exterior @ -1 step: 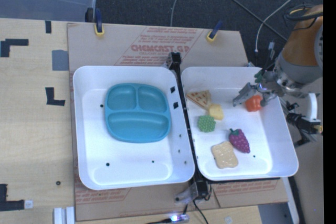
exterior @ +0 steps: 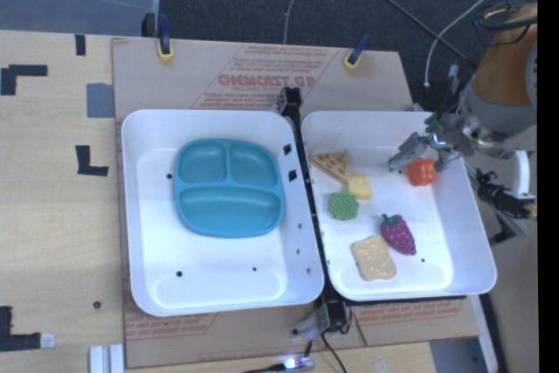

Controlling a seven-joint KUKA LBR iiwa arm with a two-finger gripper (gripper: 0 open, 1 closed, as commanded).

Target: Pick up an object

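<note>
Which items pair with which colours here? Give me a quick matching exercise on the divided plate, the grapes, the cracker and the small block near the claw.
Things:
1. divided plate
2. grapes
3. cracker
4. small block by the claw

Colours:
A. purple
B. red-orange
C. blue
D. tan

Pairs: 1-C, 2-A, 3-D, 4-B
</note>
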